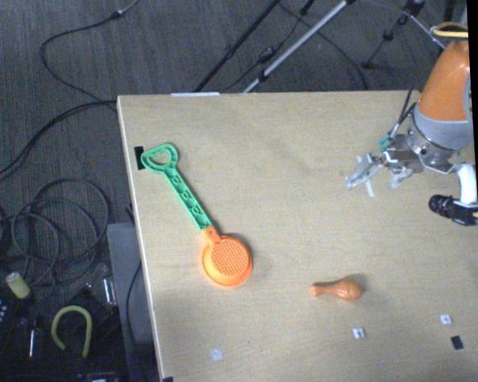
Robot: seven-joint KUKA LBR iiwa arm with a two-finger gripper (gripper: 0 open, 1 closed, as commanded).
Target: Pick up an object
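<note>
The pincer [373, 172] hangs over the counter [301, 142] at the right with its fingers spread and nothing between them. The green-handled orange strainer [225, 260] lies far left; the small orange pear-shaped piece [339, 289] lies nearer, below. Both lie flat and low, so a descent slightly off-centre would likely close on air or nudge the piece away
</note>
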